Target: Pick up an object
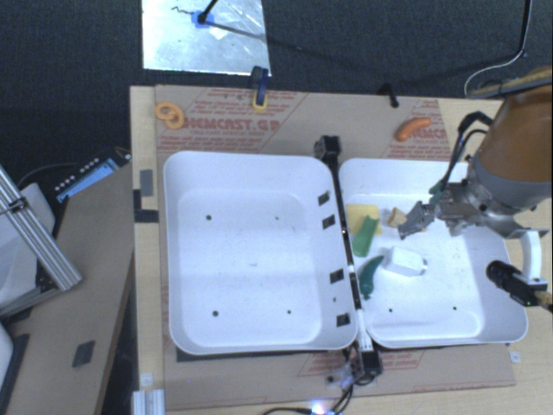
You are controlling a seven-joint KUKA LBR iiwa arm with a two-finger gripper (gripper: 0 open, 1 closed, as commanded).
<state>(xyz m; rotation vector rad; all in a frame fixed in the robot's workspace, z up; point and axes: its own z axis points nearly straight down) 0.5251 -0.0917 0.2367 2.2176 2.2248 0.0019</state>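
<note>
I see the tool (417, 219) low over the right bin (449, 322), near its upper middle. Whether it is wide or narrow, I cannot tell. Just left of it a small tan piece (395, 217) lies. Further left are a yellow object (361, 213) and a green object (364, 235). A white block (403, 261) and a dark teal object (370, 275) lie below.
</note>
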